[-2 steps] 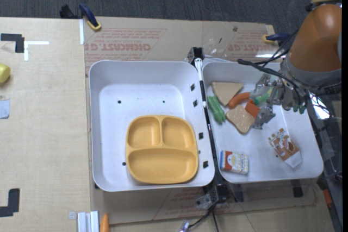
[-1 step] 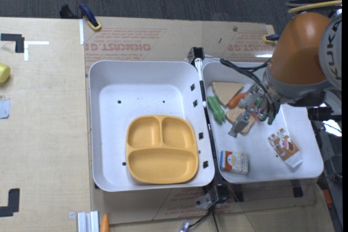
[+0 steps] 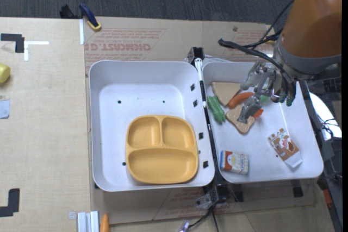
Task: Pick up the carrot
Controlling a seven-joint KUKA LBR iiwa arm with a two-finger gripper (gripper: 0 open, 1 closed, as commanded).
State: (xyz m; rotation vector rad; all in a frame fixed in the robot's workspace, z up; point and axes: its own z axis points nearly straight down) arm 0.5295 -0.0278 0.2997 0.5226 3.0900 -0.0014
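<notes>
Yellow divided plate (image 3: 162, 149) sits in left bin (image 3: 103, 117), well left of gripper (image 3: 251, 110). In right bin (image 3: 304, 165), green veg (image 3: 216, 108) lies beside carrot (image 3: 240, 99); carrot just left of fingers. Jaw state: can't tell.

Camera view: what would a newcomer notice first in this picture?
Probably the yellow divided plate, lying alone in the left bin. Next, the gripper, low in the right bin over the orange carrot, with a green vegetable beside it.
</notes>
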